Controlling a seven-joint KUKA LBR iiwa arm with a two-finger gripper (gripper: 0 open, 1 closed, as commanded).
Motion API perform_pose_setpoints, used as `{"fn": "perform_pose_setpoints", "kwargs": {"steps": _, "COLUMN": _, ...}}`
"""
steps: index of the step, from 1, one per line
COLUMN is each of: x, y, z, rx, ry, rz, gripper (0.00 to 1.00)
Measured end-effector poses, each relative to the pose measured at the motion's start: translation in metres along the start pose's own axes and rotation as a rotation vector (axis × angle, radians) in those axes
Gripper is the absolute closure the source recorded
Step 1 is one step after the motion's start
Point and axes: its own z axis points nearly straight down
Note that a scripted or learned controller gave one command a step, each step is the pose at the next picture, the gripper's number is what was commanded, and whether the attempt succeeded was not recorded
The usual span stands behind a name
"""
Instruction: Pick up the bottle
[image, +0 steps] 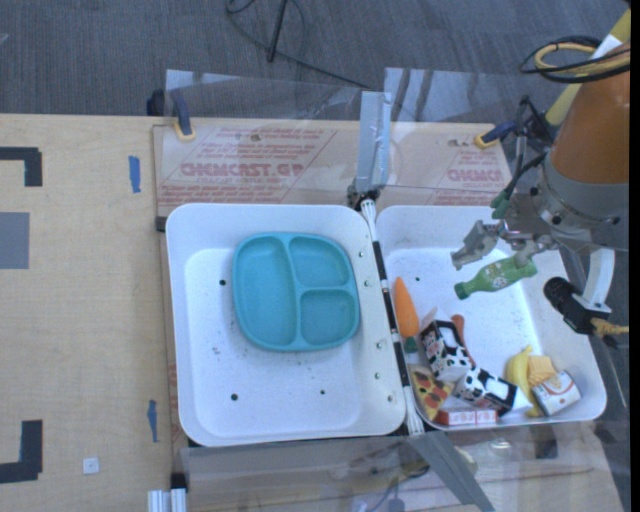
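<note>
Nearest the camera, along the bottom of the frame, the front rims of the two white bins meet the desk (80, 300), a pale wood surface with black corner marks and bits of blue tape at the left. The left bin (200, 400) carries a teal divided plate (296, 291) near its middle. Behind the bins, at the top, clear plastic sheets (260, 165) with red lettering stand upright, and beyond them lies dark grey carpet (100, 50) with a cable across it.

The right bin (420, 225) holds a heap at the lower right: an orange carrot (405, 307) by the left wall, a black-and-white cow toy (452, 358), something yellow (522, 368) and a small carton (556, 391).

My fingers (497, 248) hang at the right of the frame over the right bin's upper part. The green bottle (494, 277) lies tilted, cap end toward the lower left, its upper body right under my fingers. It seems to sit between them, touching, but I cannot tell for certain whether they pinch it or merely stand spread around it.
</note>
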Motion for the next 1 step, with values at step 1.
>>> {"fn": "perform_pose_setpoints", "kwargs": {"steps": 1, "x": -0.0607, "y": 0.0205, "z": 0.0057, "rx": -0.006, "ry": -0.003, "rz": -0.19, "gripper": 0.0}}
